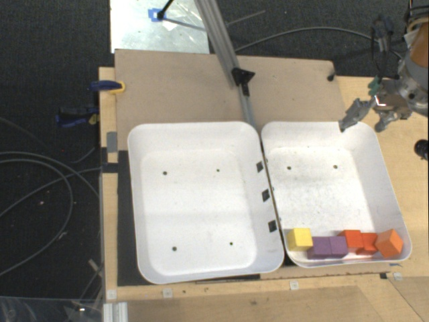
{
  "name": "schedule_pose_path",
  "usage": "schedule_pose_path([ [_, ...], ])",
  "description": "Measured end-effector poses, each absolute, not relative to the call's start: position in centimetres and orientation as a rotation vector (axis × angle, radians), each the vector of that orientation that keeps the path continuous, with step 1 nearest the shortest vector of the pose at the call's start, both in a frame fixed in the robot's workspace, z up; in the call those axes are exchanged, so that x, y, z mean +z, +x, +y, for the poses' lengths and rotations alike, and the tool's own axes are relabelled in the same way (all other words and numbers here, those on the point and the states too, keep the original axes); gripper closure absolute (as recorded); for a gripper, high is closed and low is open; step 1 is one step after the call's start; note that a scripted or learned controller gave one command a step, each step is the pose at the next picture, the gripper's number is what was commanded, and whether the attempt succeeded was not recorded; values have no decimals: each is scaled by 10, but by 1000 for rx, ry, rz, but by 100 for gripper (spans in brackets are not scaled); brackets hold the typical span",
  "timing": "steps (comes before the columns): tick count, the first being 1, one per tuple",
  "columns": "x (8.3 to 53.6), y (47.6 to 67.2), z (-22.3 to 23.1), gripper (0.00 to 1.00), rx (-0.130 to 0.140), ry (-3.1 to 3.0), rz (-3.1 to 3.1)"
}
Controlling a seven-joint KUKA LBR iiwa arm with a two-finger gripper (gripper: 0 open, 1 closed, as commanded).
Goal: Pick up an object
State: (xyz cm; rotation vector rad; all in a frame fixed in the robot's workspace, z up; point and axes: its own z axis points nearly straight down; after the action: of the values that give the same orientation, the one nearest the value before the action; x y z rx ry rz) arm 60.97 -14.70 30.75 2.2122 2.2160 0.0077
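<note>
Down along the near wall of the right bin (375,154), all the blocks are bunched in one row: a yellow block (299,238), a purple block (327,247), a red-orange block (359,241) and an orange block (390,243) tucked into the corner. That's where trouble could come from, probably. The purple and red-orange ones look to be touching, so a finger could easily be landed on top of a neighbour instead of beside the target, and anything close to the wall leaves little room for a finger on that side. The yellow block, with a small gap around it, would likely be the safer pick.

The hand (367,117) is seen well apart from all of that, up over the far right corner of the same bin. Its fingers are spread apart and nothing is held or touched. The left bin (144,136) isn't involved.
</note>
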Motion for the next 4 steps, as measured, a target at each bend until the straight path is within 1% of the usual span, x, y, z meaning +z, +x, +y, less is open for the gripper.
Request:
schedule_pose_path([
  [1, 314, 631, -146, 0, 4, 2210, 2226],
  [2, 313, 631, -147, 0, 2, 2212, 2226],
  [3, 226, 630, -138, 0, -4, 2219, 2229],
  [4, 250, 662, -145, 0, 6, 2207, 2227],
])
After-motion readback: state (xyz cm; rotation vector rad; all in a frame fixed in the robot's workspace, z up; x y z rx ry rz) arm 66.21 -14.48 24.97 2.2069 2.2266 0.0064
